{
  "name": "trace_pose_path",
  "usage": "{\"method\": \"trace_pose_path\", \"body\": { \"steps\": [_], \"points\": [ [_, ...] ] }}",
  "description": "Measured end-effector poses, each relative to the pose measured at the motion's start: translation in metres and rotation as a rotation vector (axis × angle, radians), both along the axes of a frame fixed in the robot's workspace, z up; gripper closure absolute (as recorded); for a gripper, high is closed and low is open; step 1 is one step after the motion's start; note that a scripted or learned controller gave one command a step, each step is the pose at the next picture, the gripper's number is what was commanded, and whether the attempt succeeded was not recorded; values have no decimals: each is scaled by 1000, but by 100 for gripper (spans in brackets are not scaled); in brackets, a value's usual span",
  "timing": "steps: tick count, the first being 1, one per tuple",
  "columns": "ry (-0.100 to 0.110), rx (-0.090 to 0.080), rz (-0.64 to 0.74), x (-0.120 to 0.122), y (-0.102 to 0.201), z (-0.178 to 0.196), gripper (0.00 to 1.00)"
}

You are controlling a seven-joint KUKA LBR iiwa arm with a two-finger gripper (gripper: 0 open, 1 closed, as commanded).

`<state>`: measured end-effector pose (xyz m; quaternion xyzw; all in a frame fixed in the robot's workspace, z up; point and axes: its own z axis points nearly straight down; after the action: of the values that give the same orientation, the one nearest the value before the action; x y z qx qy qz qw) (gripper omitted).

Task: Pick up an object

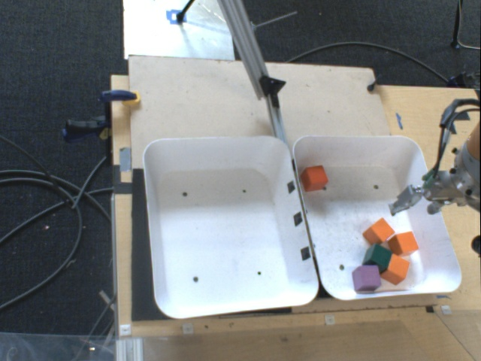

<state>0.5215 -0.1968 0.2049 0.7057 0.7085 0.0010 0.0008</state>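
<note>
A: Camera view: the fingers (407, 199) hang over the right bin (353, 145), seemingly parted, gripping nothing.

B: Targets?

A: 5 blocks lie just below them; nearest is an orange cube (378, 231). It looks light, stiff, maybe foam; I'd pinch 2 flat opposite faces.

Bins (225, 153) smooth white plastic, slightly glossy; bench (195, 96) matt pale wood board; blocks (385, 256) matt, foam-like.
</note>
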Motion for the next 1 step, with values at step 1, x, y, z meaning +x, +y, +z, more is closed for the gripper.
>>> {"method": "trace_pose_path", "body": {
  "steps": [1],
  "points": [
    [-3, -3, 0, -11, 5, -96, 0]
  ]
}}
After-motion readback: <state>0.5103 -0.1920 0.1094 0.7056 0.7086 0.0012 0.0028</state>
